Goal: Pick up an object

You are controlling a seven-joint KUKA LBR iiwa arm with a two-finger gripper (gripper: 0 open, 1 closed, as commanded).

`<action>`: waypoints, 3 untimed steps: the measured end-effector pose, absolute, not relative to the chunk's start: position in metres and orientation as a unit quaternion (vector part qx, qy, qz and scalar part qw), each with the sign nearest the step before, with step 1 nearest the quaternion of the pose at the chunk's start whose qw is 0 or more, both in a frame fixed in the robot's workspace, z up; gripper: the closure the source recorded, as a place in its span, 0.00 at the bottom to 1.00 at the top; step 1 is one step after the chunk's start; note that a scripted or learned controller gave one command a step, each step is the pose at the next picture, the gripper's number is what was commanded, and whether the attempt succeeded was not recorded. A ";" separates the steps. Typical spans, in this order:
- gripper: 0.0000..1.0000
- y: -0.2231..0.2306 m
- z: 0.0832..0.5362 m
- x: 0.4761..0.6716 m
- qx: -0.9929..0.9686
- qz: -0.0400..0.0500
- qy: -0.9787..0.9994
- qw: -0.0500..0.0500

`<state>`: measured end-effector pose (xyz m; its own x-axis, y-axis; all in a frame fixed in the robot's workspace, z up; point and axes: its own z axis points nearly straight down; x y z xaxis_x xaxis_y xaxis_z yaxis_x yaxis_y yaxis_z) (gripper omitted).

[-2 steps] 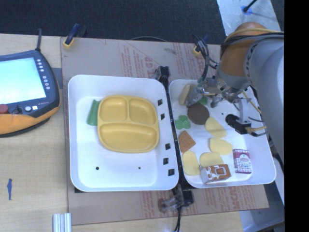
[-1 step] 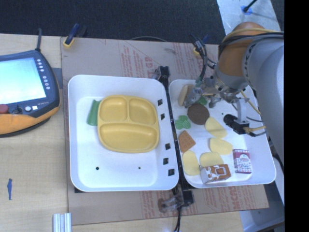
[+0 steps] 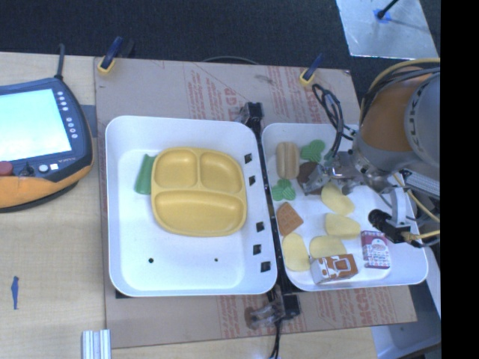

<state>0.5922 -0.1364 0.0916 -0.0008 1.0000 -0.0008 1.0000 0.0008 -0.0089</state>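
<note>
Grey arm's tool [image 3: 323, 176] hovers over small foods in the right bin [image 3: 419, 275]; approach step, grip state indiscernible; next, descend onto one item.

Two shallow white bins are sitting side by side: the left bin [image 3: 127, 268] and the right bin [image 3: 410, 274].

Left bin is holding:
- one yellow divided tray [image 3: 199, 191], with three compartments
- one green piece [image 3: 144, 174], showing at the tray's left edge

Right bin is holding:
- four pale yellow pieces [image 3: 337, 199] [image 3: 342, 224] [image 3: 327, 246] [image 3: 295, 251]
- two green pieces [image 3: 313, 150] [image 3: 283, 190]
- one tan bread-like roll [image 3: 287, 158]
- one brown cracker-like square [image 3: 289, 218]
- one dark brown lump [image 3: 307, 173]
- two small printed cartons [image 3: 334, 268] [image 3: 375, 249]

Outside the bins are lying:
- one handheld screen pendant [image 3: 37, 142]
- two yellow-and-blue clamps [image 3: 110, 55] [image 3: 310, 71] at the board's far edge
</note>
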 end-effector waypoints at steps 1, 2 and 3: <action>0.00 -0.124 0.091 0.511 -0.706 0.003 -0.708 0.004; 0.00 -0.165 0.115 0.644 -0.705 -0.002 -0.710 -0.006; 0.00 -0.153 0.094 0.595 -0.706 -0.001 -0.708 -0.002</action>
